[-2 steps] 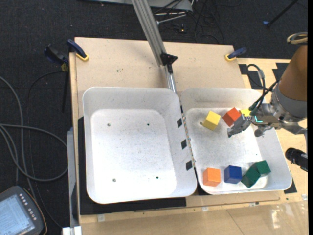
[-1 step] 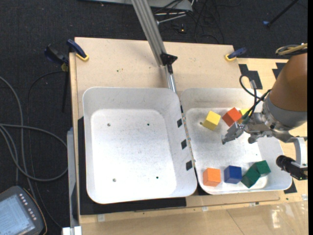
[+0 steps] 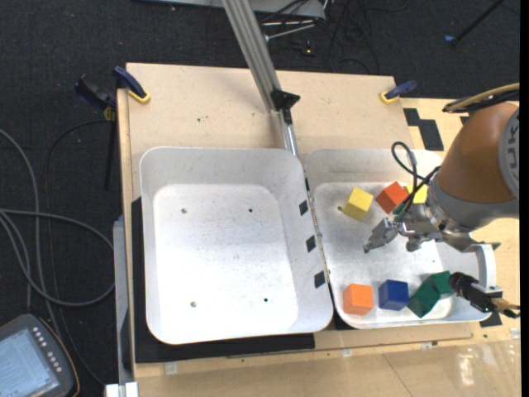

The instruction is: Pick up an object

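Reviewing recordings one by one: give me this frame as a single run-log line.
arm: reaching in over right bin | gripper: low over bin floor, nothing between fingers | nearest: yellow block, red-orange block | pick: not yet done

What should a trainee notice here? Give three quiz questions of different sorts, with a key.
1. True or false: the yellow block lies in the left bin.
2. Which block sits between the orange block and the green block along the right bin's near edge? A red, B blue, C yellow.
3. Fill in: the gripper hangs over the ___ bin.

Key: 1 false, it lies in the right bin, beside the red-orange block. 2 B, the blue block. 3 right.
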